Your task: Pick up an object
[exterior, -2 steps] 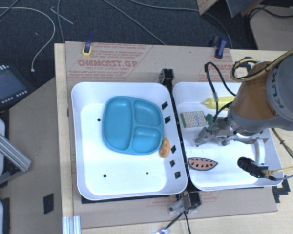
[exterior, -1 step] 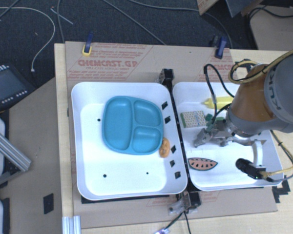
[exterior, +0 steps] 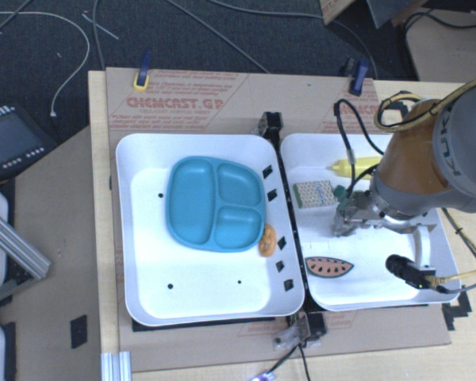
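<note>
Camera view: arm over the right bin (exterior: 397, 296), gripper (exterior: 347, 217) low near the bin floor, just right of the green sponge (exterior: 313, 194). Watermelon slice (exterior: 328, 267) lies in front of it, apart; yellow banana (exterior: 354, 166) behind. Left bin (exterior: 143, 292) has a blue divided plate (exterior: 216, 203), small orange-brown piece (exterior: 266, 240) touching its right edge. Grip state: can't tell.

I log, off-task: left white bin (exterior: 214, 280) and right white bin (exterior: 365, 288), side by side on a printed cardboard sheet (exterior: 182, 98); two blue clamps (exterior: 143, 71) at its far edge; loose cables (exterior: 63, 22) on dark carpet (exterior: 32, 62).
</note>
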Tool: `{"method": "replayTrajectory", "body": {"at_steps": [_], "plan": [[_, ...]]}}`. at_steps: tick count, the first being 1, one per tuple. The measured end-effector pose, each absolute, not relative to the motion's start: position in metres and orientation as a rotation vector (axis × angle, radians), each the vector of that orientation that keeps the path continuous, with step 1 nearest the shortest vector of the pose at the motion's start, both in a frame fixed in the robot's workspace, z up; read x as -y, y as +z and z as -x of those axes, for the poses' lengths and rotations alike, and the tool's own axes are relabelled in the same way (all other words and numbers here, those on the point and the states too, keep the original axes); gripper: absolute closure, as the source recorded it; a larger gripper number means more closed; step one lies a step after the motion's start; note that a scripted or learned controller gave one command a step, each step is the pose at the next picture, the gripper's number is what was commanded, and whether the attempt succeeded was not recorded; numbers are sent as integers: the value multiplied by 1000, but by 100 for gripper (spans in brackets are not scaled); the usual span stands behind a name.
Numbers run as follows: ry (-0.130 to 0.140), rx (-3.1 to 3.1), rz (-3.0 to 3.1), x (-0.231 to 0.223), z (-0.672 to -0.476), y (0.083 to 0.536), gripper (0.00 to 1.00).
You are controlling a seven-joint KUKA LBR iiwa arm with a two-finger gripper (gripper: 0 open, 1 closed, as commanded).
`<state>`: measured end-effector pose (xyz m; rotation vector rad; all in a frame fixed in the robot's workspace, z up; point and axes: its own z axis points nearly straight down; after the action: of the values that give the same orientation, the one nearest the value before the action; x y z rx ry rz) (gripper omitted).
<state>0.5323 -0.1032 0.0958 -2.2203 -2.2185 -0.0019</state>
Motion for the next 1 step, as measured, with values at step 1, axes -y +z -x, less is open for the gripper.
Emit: {"method": "replayTrajectory", "body": {"at_steps": [1], "plan": [[-4,2225,2222,102,-535,139,100]]}}
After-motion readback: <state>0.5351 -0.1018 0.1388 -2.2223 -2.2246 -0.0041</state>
